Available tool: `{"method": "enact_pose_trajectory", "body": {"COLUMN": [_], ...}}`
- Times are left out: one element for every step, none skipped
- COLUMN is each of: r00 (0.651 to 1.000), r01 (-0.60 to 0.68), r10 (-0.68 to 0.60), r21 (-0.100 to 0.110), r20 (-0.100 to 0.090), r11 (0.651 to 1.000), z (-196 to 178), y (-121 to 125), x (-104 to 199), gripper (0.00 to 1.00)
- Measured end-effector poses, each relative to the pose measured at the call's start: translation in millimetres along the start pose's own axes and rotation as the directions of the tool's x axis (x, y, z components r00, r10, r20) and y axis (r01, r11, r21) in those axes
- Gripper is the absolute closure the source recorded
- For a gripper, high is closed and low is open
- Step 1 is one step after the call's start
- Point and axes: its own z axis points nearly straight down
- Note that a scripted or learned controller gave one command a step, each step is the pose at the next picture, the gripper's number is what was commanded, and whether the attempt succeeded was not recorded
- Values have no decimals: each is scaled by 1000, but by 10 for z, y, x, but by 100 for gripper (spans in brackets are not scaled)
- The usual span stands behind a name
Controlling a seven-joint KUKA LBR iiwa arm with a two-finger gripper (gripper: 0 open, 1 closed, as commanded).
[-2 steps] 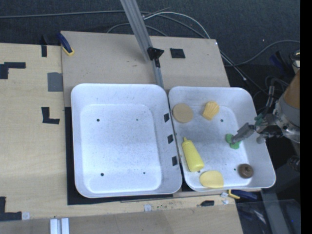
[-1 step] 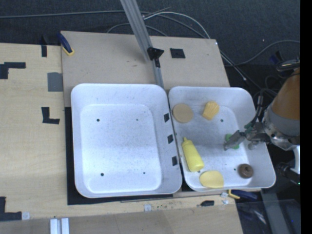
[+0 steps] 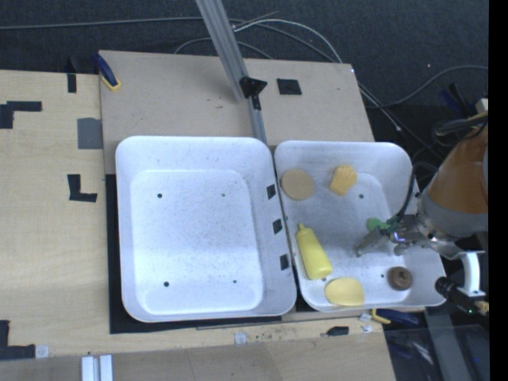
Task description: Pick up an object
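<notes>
The right bin (image 3: 397, 161) holds a yellow bottle (image 3: 313, 252) near its left wall, a tan round disc (image 3: 298, 184) and a yellow ridged piece (image 3: 343, 179) at the back. A pale yellow lemon shape (image 3: 344, 291) and a small brown ring (image 3: 399, 277) lie at the front. My gripper (image 3: 373, 240) reaches in from the right, low over the bin floor between the bottle and the ring. A small green object (image 3: 379, 225) shows at the wrist side of the fingers; whether it is held is unclear.
The left bin (image 3: 127, 213) stands beside the right one on a brown board. A grey metal pole (image 3: 226, 42) slants down to the back edge between the bins. Cables lie on the dark floor behind.
</notes>
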Motion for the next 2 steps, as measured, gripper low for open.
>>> {"method": "enact_pose_trajectory", "body": {"r00": [1000, 1000], "r01": [0, 0], "r10": [0, 0], "r21": [-5, -8], "r20": [2, 3], "r11": [1000, 1000], "z": [223, 105], "y": [4, 12], "x": [-1, -7], "gripper": [0, 100]}}
